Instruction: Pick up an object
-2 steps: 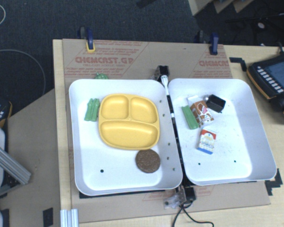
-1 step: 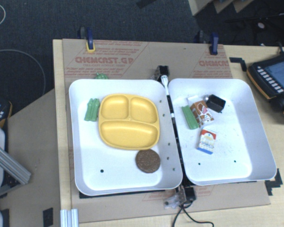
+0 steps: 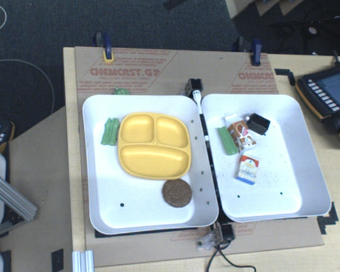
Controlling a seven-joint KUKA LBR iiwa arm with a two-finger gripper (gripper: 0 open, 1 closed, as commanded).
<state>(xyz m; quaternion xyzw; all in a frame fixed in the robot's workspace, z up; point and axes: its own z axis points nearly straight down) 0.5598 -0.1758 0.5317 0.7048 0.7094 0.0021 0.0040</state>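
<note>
The left bin (image 3: 102,200) holds a yellow divided plate (image 3: 154,145), a green bean-like piece (image 3: 110,132) to the plate's left, and a brown round cookie (image 3: 177,192) below the plate. In the right bin (image 3: 289,200) lie a green piece (image 3: 227,140), a brown-and-white packet (image 3: 240,133), a small black block (image 3: 258,123), and a small red-and-white carton (image 3: 247,169).
A small green object (image 3: 121,92) rests on the board just behind the left bin. Blue clamps (image 3: 107,45) (image 3: 255,52) hold the board's back edge. A black tablet (image 3: 328,92) sits off the bench at right. Cables run at the front near the bins' seam (image 3: 218,237).
</note>
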